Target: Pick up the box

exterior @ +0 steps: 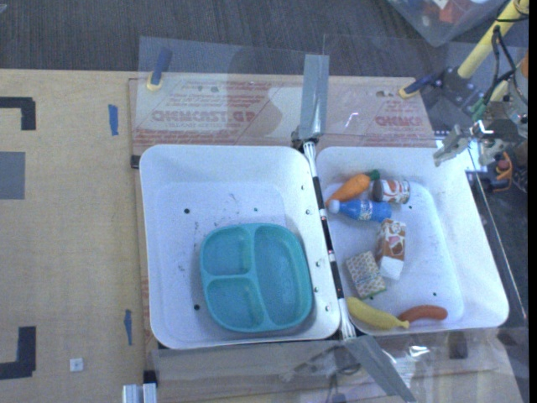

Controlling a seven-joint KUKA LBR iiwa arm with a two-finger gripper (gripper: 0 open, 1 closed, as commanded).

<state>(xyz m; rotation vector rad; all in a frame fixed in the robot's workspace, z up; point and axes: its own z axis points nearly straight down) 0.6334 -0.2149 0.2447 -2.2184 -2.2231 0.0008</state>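
Note:
Two box-like items lie in the right bin (470, 250). A small carton with a brown and white print (392, 247) lies near the bin's middle. A flat box with a fine speckled pattern (365, 273) lies just below and left of it, touching it at a corner. Both rest flat on the bin floor with nothing over them.
Also in the right bin are an orange carrot (348, 186), a blue bottle (362, 211), a small dark-topped can (391, 191), a yellow banana (376, 315) and a red sausage (424, 312). The left bin (168, 191) holds a teal divided plate (255, 277). Cables and clamps (470, 116) crowd the upper right.

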